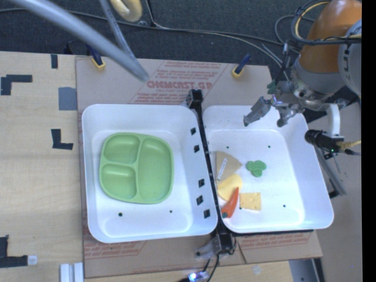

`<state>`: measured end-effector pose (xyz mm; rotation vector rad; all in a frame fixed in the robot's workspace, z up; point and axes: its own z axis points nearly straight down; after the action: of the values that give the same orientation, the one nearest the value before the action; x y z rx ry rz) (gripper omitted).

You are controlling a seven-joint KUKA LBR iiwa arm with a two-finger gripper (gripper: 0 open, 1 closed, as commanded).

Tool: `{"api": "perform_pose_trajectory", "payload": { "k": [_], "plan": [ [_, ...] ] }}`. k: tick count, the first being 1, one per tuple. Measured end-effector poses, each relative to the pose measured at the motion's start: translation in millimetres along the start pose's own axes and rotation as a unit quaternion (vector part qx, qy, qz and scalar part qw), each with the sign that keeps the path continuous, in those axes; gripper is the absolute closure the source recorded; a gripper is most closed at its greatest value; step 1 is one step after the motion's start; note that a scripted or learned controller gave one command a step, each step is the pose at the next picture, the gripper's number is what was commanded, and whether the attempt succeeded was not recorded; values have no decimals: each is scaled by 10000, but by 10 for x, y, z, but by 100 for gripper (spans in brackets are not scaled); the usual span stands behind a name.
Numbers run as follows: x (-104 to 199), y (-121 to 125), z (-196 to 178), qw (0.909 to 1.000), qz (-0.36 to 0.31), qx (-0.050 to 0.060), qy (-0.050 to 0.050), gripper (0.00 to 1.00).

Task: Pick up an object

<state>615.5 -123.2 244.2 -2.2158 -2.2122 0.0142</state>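
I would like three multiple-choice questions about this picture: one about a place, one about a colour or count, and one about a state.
1. Where does the green divided plate lie?
A. in the left bin
B. in the right bin
C. on the cardboard outside the bins

2. What colour is the small broccoli-like piece in the right bin?
A. red
B. green
C. blue

3. How are the fingers of the gripper?
A. shut on the plate
B. shut on the carrot
C. open, with nothing between them

Answers:
1. A, the plate rests on the floor of the left bin.
2. B, it is green, beside the yellow pieces.
3. C, the fingers stand spread above the far edge of the right bin, away from the food.
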Motion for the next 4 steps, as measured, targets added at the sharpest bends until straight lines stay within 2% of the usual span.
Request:
{"api": "perform_pose_trajectory", "payload": {
  "k": [1, 2, 4],
  "plan": [
    [3, 22, -74, 10000, -16, -61, -7, 0],
    [-19, 80, 379, 10000, -14, -48, -11, 0],
    [-67, 95, 1549, 10000, -16, -35, -7, 0]
  ]
}}
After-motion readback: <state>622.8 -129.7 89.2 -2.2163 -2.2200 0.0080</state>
